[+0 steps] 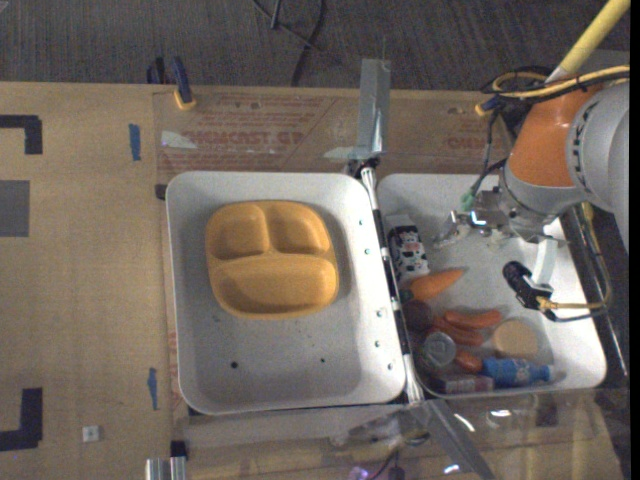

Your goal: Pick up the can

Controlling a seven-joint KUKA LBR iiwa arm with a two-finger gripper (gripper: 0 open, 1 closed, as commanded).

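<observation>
At center left we see the left bin (pixel 190 368) holding a yellow divided plate (pixel 270 258). In the right bin (pixel 590 368), lower right of the frame, lies the can (pixel 438 350), end up, among a carrot (pixel 436 285), sausages (pixel 470 320) and a blue bottle (pixel 517 372). Upper right, the gripper (pixel 478 218) hangs above that bin; we cannot tell how its fingers stand.

Dim, soft, slightly blurred overhead light
</observation>
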